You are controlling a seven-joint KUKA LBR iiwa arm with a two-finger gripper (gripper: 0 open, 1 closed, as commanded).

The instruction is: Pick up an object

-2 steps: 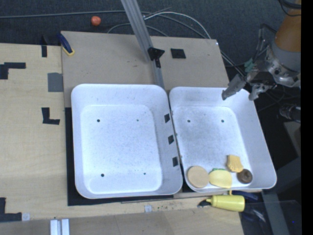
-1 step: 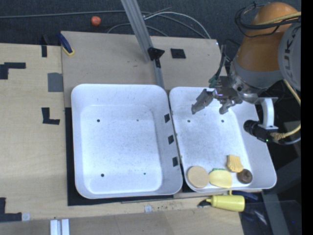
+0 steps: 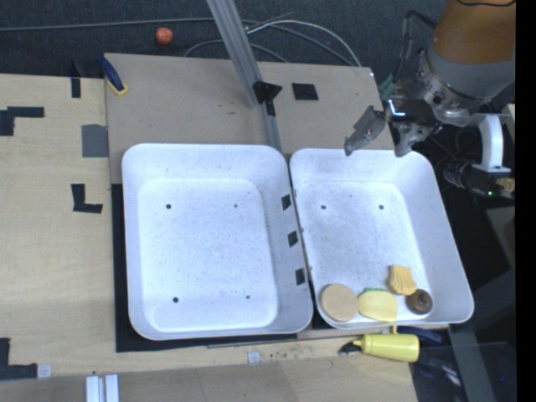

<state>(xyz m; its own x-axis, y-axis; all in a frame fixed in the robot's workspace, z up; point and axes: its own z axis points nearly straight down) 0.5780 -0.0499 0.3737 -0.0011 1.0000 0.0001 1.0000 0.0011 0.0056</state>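
The gripper [image 3: 383, 139] hangs over the far edge of the right bin [image 3: 444, 216]. Its two fingers are spread wide and nothing is between them. The things to pick up lie well apart from the gripper, at the near end of that bin: a round tan disc [image 3: 339, 302], a yellow lump [image 3: 378, 306], a small orange piece [image 3: 402, 280] and a brown ring [image 3: 420, 301].

Grey arm [image 3: 469, 65], orange band, dark jaws
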